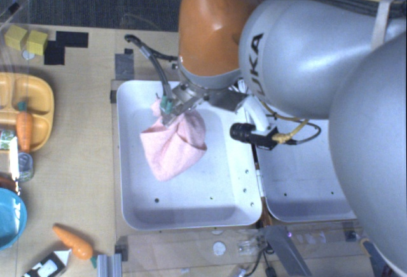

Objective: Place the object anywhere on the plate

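Note:
A pink cloth (173,145) lies bunched in the left white bin (191,217), its upper corner drawn up to a peak. My gripper (168,109) is right at that peak, near the bin's back left, and its fingers are shut on the cloth's top fold. The rest of the cloth spreads down onto the bin floor. A yellow divided plate (35,94) sits on the bench far to the left, outside the bins, with a small carrot (24,131) on it. A blue plate (10,218) shows at the lower left edge.
The right white bin (305,206) lies under the arm's bulk. Another carrot (75,241) lies on the bench at the lower left. Yellow blocks (25,40) and black pieces (67,44) stand at the back left. A black cable connector (251,135) hangs between the bins.

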Tool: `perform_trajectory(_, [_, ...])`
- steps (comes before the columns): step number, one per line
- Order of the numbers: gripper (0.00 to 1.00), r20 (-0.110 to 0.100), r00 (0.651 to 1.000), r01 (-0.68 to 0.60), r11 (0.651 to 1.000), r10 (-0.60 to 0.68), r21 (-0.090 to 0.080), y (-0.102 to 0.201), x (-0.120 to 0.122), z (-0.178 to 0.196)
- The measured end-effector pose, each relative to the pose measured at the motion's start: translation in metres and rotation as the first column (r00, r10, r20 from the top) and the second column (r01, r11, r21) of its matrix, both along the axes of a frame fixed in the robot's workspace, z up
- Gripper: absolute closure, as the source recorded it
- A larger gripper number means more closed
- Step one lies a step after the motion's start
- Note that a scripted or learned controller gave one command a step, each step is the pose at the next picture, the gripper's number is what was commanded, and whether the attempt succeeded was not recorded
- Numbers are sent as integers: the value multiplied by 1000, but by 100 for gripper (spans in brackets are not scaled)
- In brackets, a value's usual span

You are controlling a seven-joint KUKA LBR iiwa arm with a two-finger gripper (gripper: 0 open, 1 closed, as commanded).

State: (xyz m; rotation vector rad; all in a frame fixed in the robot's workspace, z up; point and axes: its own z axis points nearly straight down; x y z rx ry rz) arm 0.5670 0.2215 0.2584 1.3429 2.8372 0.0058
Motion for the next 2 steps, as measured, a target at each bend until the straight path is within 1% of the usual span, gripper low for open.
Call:
perform_trajectory(1, [100, 6, 984, -179, 984, 179, -2, -93, -18, 12])
perform_trajectory(2, [100, 7, 973, -231, 973, 231, 5, -30, 16, -132])
